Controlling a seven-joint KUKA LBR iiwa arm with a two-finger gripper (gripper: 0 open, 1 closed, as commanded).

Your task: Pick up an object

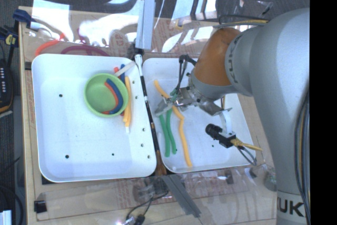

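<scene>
Grey and orange-banded above the wrist, reaches in from the right and hangs low over the right bin (pixel 202 158). Puts the gripper (pixel 176 100) near that bin's upper left, right at the top ends of two green strips (pixel 169 137) and a long bent yellow strip (pixel 184 142). Cannot tell whether parted or closed, nor whether clamped on anything: too cluttered there. Shows both green strips and the long yellow one side by side on the bin floor, running toward the near edge. Shows a shorter yellow strip (pixel 159 87) just beyond the gripper, toward the back left. Holds, over in the left bin (pixel 63 134), a green bowl (pixel 97 95) with a blue curved piece (pixel 118 89) and a red curved piece (pixel 112 98) inside, plus an orange stick (pixel 127 110) against the bowl's right rim.
</scene>
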